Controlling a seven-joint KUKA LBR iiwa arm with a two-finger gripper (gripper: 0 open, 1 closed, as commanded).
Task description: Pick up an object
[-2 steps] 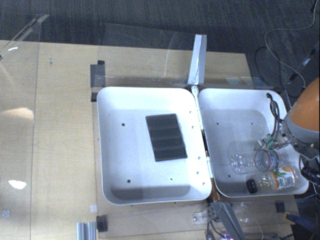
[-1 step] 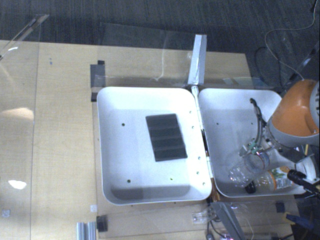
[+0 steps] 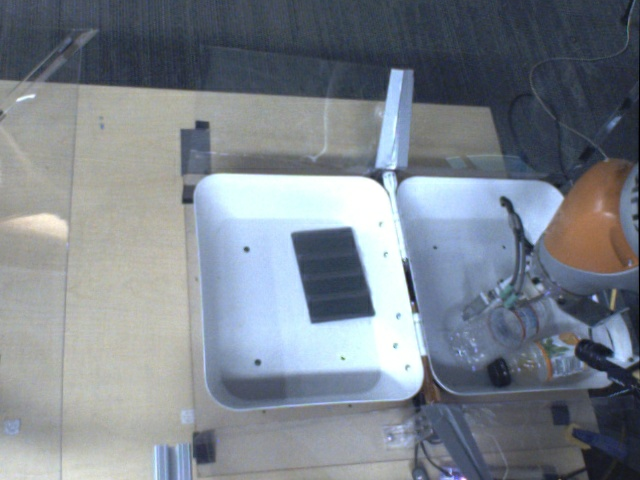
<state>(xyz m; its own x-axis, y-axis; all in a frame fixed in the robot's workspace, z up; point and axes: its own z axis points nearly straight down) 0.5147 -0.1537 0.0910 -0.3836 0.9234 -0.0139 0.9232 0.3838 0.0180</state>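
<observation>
A dark ribbed rectangular block [image 3: 333,274] lies flat in the middle of the left bin [image 3: 230,218]. In the right bin [image 3: 450,218], near its front edge, lies a clear plastic bottle [image 3: 540,360] on its side, its black cap [image 3: 499,372] pointing left. Something small, clear and crumpled [image 3: 465,340] sits just left of it. My gripper [image 3: 508,306] hangs low over the right bin's front right part, just above the bottle and the clear piece. The orange wrist band [image 3: 596,220] is above it to the right. Nothing shows held in the gripper.
A grey upright strip [image 3: 396,118] stands at the back, where the two bins meet. Black cables [image 3: 515,223] trail from the wrist over the right bin. Bare wooden bench [image 3: 100,268] stretches to the left of the bins.
</observation>
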